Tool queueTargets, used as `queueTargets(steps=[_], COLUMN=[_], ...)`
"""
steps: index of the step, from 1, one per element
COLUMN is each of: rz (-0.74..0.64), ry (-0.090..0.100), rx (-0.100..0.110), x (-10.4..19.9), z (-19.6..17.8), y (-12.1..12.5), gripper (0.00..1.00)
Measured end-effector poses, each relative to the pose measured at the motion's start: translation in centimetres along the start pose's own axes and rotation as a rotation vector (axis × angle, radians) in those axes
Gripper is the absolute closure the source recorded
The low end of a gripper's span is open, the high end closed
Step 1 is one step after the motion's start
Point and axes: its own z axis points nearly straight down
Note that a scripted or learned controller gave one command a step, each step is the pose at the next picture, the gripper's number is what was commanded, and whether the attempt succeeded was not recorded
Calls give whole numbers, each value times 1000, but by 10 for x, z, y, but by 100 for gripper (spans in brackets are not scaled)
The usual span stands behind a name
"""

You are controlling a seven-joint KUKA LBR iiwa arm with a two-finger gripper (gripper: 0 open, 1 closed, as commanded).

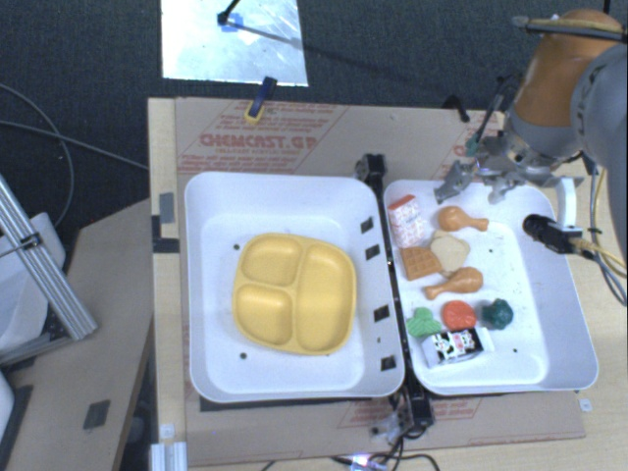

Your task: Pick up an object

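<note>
Camera view looks down at a slant on a desk (294, 130) carrying two white bins side by side. From the right edge the arm (574, 67) reaches in, its orange band high near the top right corner, the grey wrist tipped down and to the left over the far edge of the right bin (559, 312). Its jaws (478, 180) hang above that bin's far rim, spread fairly wide, one finger (453, 182) to the left and one to the right, with nothing between them.

Just below the jaws, apart from them, lies a drumstick (459, 220); its long axis runs left to right, the thick end left and the thin bone end pointing at the bin's right wall. A second drumstick (454, 283) lies nearer the bin's middle, also roughly left to right, thick end right, slightly tilted. Between the two sits a pale bread slice (450, 251), touching a waffle (420, 262) on its left. A red-and-white packet (405, 219) lies near the far left corner, its long axis running front to back. Along the near side sit a green piece (425, 322), a red tomato (458, 314) and a dark green broccoli (498, 313), with a black-and-white carton (457, 345) just in front of them, near the front edge.

The left bin (211, 214) holds a yellow divided plate (294, 292) around its middle.
</note>
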Motion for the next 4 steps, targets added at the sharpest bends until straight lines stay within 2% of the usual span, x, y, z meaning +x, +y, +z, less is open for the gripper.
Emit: queueTargets(steps=[1, 2, 3, 4], rz=[8, -1, 10, 3], ry=[5, -5, 0, 2], rx=[-3, 18, 10, 5], x=[-47, -3, -41, -20], z=[102, 95, 103, 103], y=[-51, 6, -129, -177], gripper=[0, 0, 0, 0])
